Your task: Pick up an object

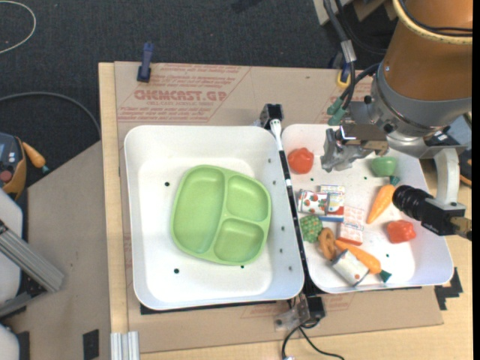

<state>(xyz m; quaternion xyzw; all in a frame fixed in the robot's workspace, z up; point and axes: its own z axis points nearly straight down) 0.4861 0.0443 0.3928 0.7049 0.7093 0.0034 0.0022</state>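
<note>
No object is being held yet: I am seeing the end effector (335,158) hovering over the right bin (439,265), near the tomato (301,160); I cannot tell its opening. Grasp and lift are remaining.

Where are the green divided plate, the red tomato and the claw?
green divided plate (220,214): camera view, centre ridge.
red tomato (301,160): camera view, top surface.
claw (335,158): camera view, between its fingertips.

Red print on the brown board (187,88) behind the left bin (142,201) reads "CHEMCAST G P". Smaller lines beneath it too blurred to read. Printing on the small cartons (322,199) illegible.
</note>
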